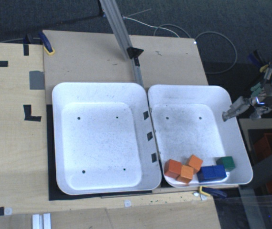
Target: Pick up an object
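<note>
Several small blocks lie along the front edge of the right bin point(174, 95): an orange block point(173, 167), a second orange block point(194, 162), a third orange one point(186, 173), a blue block point(211, 173) and a green block point(227, 162). My gripper point(231, 111) hangs at the right rim of the right bin, well behind the blocks and apart from them. Nothing shows between its fingers.
The left bin point(98, 90) stands beside the right one, with black clips along the shared wall. A slanted metal bar point(119, 25) rises behind the bins. Cables point(212, 37) lie on the dark floor at the back. A clamp point(211, 192) sits at the bench's front edge.
</note>
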Motion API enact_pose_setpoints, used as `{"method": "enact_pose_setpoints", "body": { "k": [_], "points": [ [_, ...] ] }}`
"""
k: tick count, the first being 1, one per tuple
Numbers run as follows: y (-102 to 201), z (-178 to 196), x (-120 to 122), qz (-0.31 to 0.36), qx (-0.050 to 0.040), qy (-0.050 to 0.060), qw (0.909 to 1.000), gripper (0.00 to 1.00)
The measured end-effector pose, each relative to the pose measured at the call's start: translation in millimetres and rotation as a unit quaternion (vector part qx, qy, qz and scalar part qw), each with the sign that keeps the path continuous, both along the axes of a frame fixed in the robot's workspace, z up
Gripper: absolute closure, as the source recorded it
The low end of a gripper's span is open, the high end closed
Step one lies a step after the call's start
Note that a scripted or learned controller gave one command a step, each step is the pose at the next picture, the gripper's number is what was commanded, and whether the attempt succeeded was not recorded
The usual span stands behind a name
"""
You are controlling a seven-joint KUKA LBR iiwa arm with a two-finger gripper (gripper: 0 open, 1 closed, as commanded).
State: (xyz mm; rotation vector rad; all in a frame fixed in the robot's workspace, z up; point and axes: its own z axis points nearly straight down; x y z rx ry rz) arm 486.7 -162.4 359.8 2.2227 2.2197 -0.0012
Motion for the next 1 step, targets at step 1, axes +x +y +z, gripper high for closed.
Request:
{"method": "enact_pose_setpoints", "body": {
  "k": [1],
  "points": [
    [-19.8, -21.4, 23.5, 0.0, -0.0004, 0.001, 1.0, 0.0]
  ]
}}
